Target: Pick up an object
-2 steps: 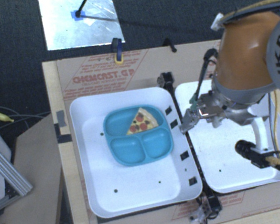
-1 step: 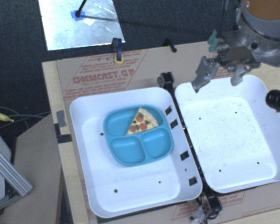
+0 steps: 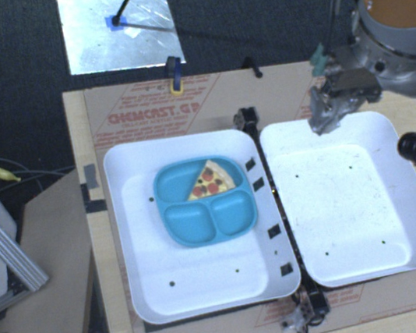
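The gripper (image 3: 325, 120), its state not discernible, was poised well right of the blue tray (image 3: 203, 230); the thin pizza slice (image 3: 212, 179) could be missed.

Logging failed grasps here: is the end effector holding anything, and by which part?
Nothing is held. The end effector hangs over the right bin's upper rim, while the pizza slice lies in the blue tray.
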{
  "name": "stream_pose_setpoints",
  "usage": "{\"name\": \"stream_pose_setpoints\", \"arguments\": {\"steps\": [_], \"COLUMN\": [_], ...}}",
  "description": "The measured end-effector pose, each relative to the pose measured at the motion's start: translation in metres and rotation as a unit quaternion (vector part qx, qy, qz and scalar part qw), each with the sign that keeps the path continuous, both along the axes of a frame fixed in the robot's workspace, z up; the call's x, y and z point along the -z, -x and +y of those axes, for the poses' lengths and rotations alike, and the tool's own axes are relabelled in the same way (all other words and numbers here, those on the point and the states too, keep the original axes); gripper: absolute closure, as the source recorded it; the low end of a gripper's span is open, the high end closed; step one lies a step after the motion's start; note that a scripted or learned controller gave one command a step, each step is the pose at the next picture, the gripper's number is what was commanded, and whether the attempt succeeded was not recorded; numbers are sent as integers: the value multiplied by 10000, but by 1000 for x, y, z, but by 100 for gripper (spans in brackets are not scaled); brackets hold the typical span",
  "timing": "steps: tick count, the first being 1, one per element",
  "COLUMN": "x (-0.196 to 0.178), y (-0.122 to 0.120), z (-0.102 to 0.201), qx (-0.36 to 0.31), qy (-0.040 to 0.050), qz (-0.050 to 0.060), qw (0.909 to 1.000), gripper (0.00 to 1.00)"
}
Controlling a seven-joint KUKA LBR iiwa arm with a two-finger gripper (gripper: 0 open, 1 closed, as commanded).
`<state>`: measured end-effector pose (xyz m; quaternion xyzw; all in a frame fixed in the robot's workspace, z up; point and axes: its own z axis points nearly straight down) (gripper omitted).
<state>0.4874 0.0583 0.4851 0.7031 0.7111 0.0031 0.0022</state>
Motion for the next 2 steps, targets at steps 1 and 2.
{"name": "stream_pose_setpoints", "arguments": {"steps": [1,2], "x": [65,34], "y": [1,-12], "z": [8,71], "qx": [49,5], "qy": [8,-10], "qz": [55,8], "qw": [10000,10000], "gripper": [100,100]}}
